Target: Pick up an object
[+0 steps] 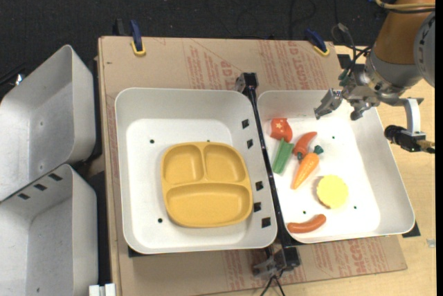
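we are hovering the tool (344, 105) with its fingers spread wide and holding nothing, over the upper right of the right bin (387, 177). the toys are lying lower left of it: tomato (280, 128), cucumber (282, 155), carrot (305, 168), yellow disc (332, 191), sausage (306, 223). we are judging the disc the easiest pick, since it sits apart from the rest; we should centre over it before descending.

Yellow divided tray (206, 185) in white left bin (131, 170), red tomato (280, 128), green cucumber (282, 156), orange carrot (305, 169), yellow round piece (333, 191), red-orange sausage (306, 223), white right bin (387, 177).
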{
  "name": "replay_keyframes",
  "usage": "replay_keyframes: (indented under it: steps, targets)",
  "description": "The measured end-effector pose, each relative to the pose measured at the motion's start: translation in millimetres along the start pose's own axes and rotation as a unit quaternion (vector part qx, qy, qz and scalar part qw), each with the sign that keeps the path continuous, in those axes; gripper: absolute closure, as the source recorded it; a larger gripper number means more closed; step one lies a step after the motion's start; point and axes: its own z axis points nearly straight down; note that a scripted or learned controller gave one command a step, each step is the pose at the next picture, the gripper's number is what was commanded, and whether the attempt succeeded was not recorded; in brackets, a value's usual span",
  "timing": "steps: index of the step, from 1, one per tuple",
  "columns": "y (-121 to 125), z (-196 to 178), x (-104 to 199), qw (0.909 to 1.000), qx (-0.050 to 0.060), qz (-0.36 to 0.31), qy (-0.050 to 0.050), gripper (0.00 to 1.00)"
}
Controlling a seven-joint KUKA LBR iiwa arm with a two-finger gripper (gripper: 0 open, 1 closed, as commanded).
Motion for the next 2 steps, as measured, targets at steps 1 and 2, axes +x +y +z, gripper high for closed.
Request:
replay_keyframes:
  steps: [1, 2]
  targets:
    - [-2.2, 42.8, -0.5, 1.0000, 0.001, 0.001, 0.000, 0.00]
    - [-0.8, 29.6, -0.5, 1.0000, -0.002, 0.000, -0.001, 1.00]
